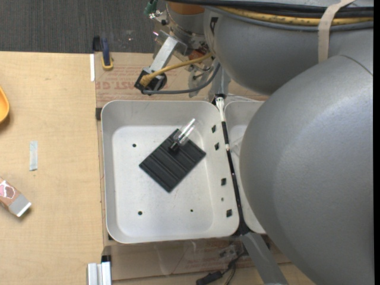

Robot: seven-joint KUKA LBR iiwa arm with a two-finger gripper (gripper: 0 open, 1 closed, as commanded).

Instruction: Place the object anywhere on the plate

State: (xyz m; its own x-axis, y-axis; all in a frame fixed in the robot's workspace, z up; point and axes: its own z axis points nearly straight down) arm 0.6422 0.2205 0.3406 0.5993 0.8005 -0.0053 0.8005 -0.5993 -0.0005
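Note:
A black ribbed rectangular plate (172, 164) lies turned at an angle in the middle of the left white bin (119, 218). A small silver metal piece with a black end (184, 134) rests across the plate's upper corner, its shiny tip pointing up and right past the edge. My gripper (203, 76) hangs above the bin's far rim, away from the plate and the metal piece, with nothing seen in it. Much of it is hidden among cables and the wrist.
The bulky grey arm (309, 159) covers most of the right bin (236, 123). On the tan bench left of the bins lie a small grey strip (33, 156), a pink-and-grey block (14, 199) and an orange item (3, 108) at the edge.

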